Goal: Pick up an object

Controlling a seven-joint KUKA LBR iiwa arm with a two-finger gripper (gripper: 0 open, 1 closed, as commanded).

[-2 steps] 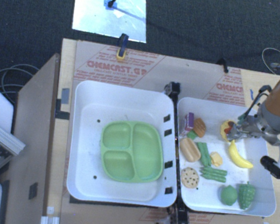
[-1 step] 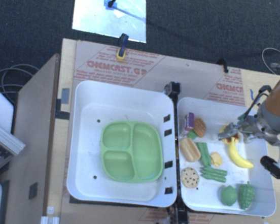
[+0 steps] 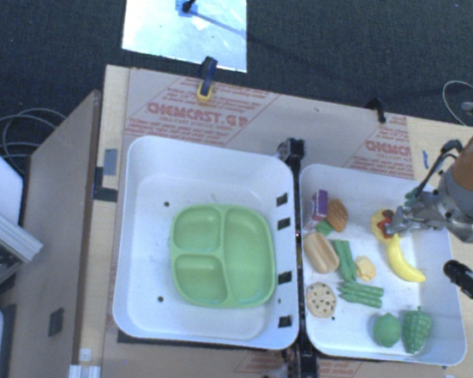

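Yellow banana (image 3: 403, 259) lies near the right bin's (image 3: 449, 350) right wall, my jaws (image 3: 398, 221) poised at its upper end (open or clenched, I cannot tell), so I judge descent and squeeze come next.

Two white bins on a bench, seen from above.
Left bin (image 3: 142, 215) holds a green tray (image 3: 221, 255); gripper (image 3: 398, 221) hovers over toy food by a banana (image 3: 403, 259).

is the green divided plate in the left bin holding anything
Empty: all three compartments of the green plate show bare green, and it lies flat in the left bin.
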